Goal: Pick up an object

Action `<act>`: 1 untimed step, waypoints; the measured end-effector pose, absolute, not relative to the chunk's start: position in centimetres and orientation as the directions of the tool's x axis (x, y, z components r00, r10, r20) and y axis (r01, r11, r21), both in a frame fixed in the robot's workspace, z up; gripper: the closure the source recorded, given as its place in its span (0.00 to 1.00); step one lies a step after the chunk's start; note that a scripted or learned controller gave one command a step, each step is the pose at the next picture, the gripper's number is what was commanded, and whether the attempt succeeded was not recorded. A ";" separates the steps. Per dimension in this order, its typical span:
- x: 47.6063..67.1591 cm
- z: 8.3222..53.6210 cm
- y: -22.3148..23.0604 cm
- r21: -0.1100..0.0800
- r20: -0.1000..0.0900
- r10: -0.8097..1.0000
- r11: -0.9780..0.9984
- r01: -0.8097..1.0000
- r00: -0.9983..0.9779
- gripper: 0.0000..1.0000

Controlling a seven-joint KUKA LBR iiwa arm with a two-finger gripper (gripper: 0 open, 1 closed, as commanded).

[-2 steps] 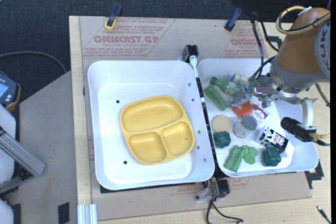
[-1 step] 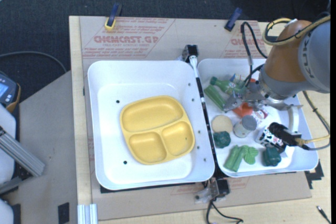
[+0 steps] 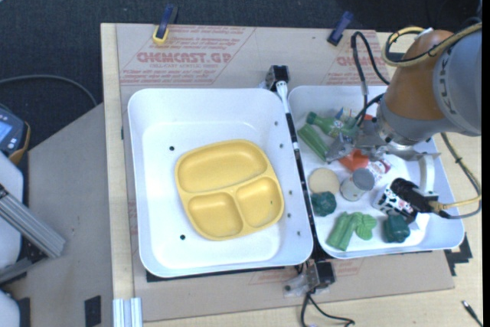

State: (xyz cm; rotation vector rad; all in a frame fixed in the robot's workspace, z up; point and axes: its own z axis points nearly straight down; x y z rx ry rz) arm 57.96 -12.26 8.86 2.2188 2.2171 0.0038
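End effector (image 3: 348, 140) low in right bin (image 3: 444, 237), orange object (image 3: 355, 160) just below

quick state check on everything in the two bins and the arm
yellow tray: right side up, lying in the left bin, nothing in its three compartments
right bin: holds a pile of small things
green toys: lying loose near the front of the right bin
tan disc: lying flat
gripper: down in the right bin among the things

Claw (image 3: 346, 140) low among right-bin (image 3: 444, 241) clutter
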 end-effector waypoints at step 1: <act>58.3 10.2 -12.2 0.017 -0.003 1.000 -0.001 1.000 0.001 1.00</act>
